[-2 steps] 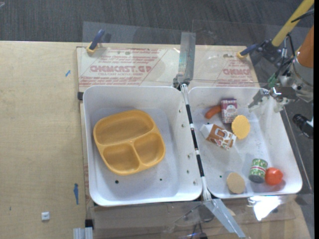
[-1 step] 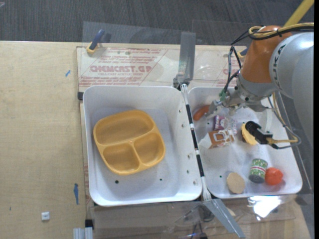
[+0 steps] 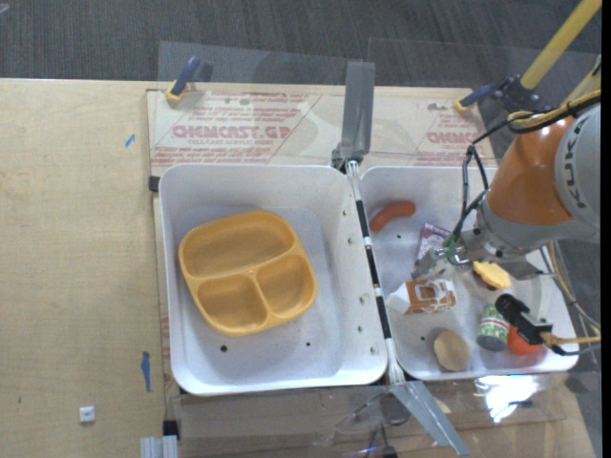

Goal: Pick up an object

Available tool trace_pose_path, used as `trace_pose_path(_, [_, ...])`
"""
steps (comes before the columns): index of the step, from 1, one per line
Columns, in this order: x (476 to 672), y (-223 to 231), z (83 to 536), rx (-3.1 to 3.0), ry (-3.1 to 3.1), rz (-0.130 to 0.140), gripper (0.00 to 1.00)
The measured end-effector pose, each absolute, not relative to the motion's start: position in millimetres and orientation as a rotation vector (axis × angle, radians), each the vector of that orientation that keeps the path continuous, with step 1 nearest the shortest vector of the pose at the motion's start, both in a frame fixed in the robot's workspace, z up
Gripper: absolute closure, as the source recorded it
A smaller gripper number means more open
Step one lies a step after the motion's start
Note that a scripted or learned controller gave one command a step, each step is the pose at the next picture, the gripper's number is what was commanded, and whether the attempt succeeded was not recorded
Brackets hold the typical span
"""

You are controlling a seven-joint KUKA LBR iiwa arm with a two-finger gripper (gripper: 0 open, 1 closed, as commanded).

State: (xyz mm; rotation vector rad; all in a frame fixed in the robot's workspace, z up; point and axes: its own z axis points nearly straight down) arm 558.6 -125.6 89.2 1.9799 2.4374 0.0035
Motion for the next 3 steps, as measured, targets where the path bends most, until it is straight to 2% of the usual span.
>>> trace_pose_path(1, [614.4,-122.7,88.3,1.920,2.475,0.007,0.00])
trace_pose_path(2, [615.0,-123.4,96.1,1.923,2.473,0.008,1.00])
trace_pose_path(3, [646.6,-63.5,182.6,1.628,2.685,0.000,1.00])
